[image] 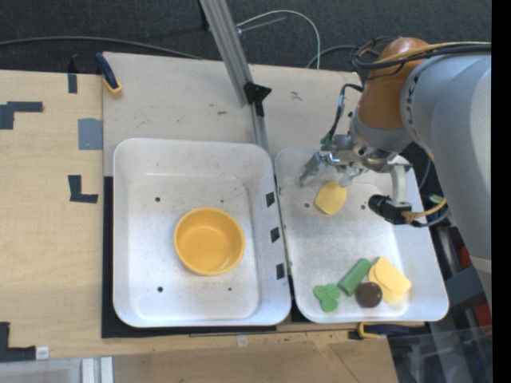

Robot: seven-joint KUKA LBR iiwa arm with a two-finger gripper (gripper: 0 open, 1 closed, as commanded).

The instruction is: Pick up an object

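My claw [329, 168] hangs spread wide just over the yellow lump [330, 199] in the right bin [415, 250]; it looks light, smooth, likely slippery, so I'd pinch its narrow sides.

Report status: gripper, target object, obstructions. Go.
Gripper over right bin, far end, fingers spread. Pale yellow piece just below it, not gripped. Nothing crowding it; the other items cluster at the bin's near end.
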